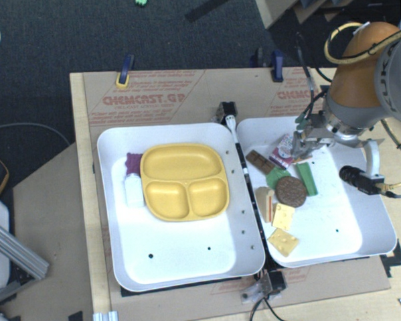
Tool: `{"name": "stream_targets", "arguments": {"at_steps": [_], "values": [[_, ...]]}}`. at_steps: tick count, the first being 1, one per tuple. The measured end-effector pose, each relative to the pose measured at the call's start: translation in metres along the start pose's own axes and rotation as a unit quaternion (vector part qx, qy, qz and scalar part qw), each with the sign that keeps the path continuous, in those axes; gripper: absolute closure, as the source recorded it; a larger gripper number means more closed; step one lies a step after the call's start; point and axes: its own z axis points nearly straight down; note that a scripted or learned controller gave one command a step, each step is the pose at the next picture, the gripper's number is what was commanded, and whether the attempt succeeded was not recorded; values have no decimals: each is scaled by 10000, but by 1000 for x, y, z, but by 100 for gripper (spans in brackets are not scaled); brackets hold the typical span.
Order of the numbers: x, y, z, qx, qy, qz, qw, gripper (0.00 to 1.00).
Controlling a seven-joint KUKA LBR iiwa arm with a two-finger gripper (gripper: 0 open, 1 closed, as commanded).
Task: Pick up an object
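In the right bin point(365, 242), gripper point(305, 139) hangs over the packet point(284, 149), which lies just left; finger spread I cannot tell.

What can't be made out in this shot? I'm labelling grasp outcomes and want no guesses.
- Gripper, camera view: its fingertips blend into the clutter beneath, so any hold is unclear.
- Purple-capped white bottle: partly hidden behind the yellow divided plate.
- Crumpled wrapper under the gripper: too small and blurred to identify.
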Motion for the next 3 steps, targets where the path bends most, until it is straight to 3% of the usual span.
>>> {"name": "stream_targets", "arguments": {"at_steps": [1, 2, 3], "values": [[10, 0, -53, 7, 3, -8, 10000, 100], [10, 1, -63, 17, 5, -5, 10000, 100], [59, -18, -53, 61, 26, -20, 10000, 100]]}}
